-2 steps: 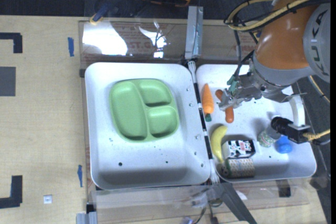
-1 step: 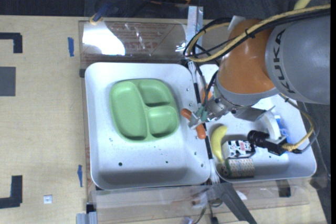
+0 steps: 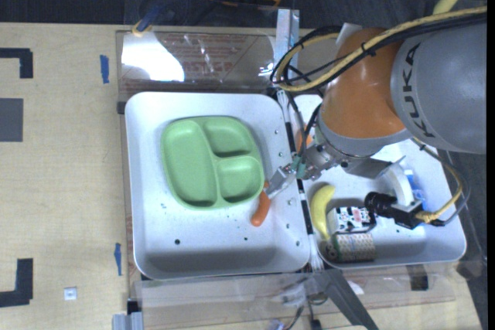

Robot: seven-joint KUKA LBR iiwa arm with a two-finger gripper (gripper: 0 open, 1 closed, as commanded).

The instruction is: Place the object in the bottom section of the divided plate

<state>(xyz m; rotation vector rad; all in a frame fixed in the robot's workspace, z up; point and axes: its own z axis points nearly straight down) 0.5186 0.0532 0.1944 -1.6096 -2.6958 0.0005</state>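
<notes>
A slim orange carrot [image 3: 261, 209], tapered and a touch glossy, lies on the left bin [image 3: 155, 243] floor just off the lower right corner of the green divided plate [image 3: 210, 160]. Above its upper end hangs the claw [image 3: 283, 175]; whether it grips the carrot or is open, I cannot tell. A banana [image 3: 319, 204] sits in the right bin [image 3: 441, 243].
</notes>
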